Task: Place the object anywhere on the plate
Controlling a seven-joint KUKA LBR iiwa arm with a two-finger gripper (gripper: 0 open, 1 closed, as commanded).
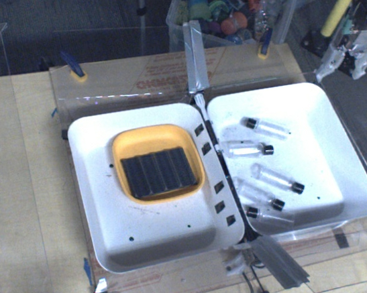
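We see five small tubes lying in the right bin [347, 153], all of one kind: clear, slender bodies that almost vanish against the white floor, each closed at one end by a short black cap. The first tube [267, 126] lies nearest the bin's far edge, its cap pointing toward the left bin [97, 208]. The second tube [246, 148] lies just nearer, close to the left wall, with its cap at the right end. The third tube [276, 180] slants across the middle of the bin, cap toward the near right corner. The fourth tube [262, 199] and the fifth tube [269, 214] lie close together by the near left corner; whether they touch we cannot tell. None of the tubes is on the plate [122, 151], a yellow dish with rounded corners that sits in the far half of the left bin and carries a dark ribbed panel [158, 171] on its floor. A pale mechanism that we take for the end effector [350, 54] hangs beyond the far right corner of the right bin, well apart from the tubes and the plate; we cannot tell whether it is apart or together. A clear crate of coloured toys [231, 0] stands past the far edge of the bench [15, 200].
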